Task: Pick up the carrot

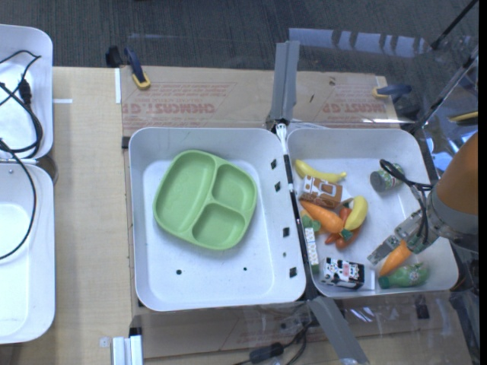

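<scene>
My gripper [395, 251] is low over the right bin's [358, 149] near right corner, reaching in from the right. A small orange carrot [396, 259] sits between its fingertips, and the fingers are shut on it. The carrot's tip points toward the bin's front, just above a green vegetable [405, 277]. A second, larger carrot [325, 217] with a green top lies in the pile at the bin's left side, apart from the gripper.
The pile also holds two bananas [319, 172], [357, 211], a brown packet [320, 192] and a small red piece [342, 239]. A black-and-white carton [344, 272] lies at the front and a grey can [384, 179] at the back. The left bin [152, 265] holds a green divided plate [205, 199].
</scene>
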### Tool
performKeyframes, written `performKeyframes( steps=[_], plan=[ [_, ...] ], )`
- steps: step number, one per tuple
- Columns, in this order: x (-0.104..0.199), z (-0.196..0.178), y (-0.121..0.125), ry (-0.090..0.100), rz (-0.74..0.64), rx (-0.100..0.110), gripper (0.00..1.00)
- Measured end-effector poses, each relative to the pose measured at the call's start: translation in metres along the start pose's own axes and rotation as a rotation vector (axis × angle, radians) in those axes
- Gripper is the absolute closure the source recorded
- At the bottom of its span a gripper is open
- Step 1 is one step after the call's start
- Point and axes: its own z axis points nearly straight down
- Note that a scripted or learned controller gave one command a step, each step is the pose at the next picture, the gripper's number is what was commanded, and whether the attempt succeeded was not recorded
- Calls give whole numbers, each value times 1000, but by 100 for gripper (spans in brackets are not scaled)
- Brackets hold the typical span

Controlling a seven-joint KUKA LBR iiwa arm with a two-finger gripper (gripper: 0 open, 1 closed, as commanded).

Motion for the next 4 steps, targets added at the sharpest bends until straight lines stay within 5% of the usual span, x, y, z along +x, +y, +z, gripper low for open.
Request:
performKeyframes(
  steps=[1,2,3,4],
  plan=[
    [-1,-9,1,-1,3,-1,100],
    [7,-77,6,-2,-281,0,100],
    [7,-77,5,-2,-281,0,0],
    [21,-72,28,0,-455,1,0]
  ],
)
